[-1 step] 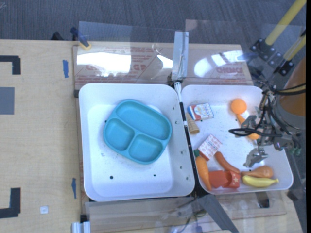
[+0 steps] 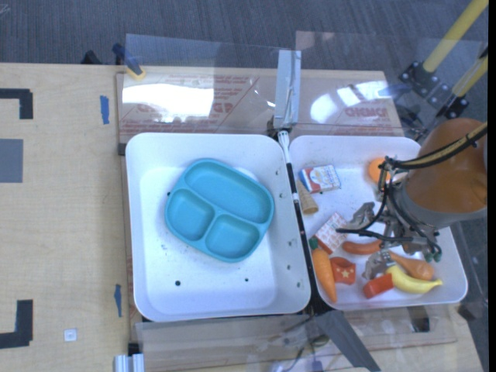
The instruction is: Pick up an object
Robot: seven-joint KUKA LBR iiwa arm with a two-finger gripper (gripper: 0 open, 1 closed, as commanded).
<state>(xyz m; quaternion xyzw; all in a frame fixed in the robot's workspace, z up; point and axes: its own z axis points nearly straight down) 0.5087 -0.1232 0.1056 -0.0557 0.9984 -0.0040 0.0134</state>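
Now: claw (image 2: 377, 263) low over red toy (image 2: 377, 286) | right bin (image 2: 353, 147)

Big round orange band (image 2: 453, 169) near the wrist, shiny and smooth. Black cables (image 2: 434, 155) looping over it and down to a dark metal gripper (image 2: 387, 242). Maybe thin silver rods and small black clips lower down, too blurry to tell.

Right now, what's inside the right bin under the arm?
In the right bin: a carrot, a banana, a small carton and red pieces. The arm covers the bin's far right part.
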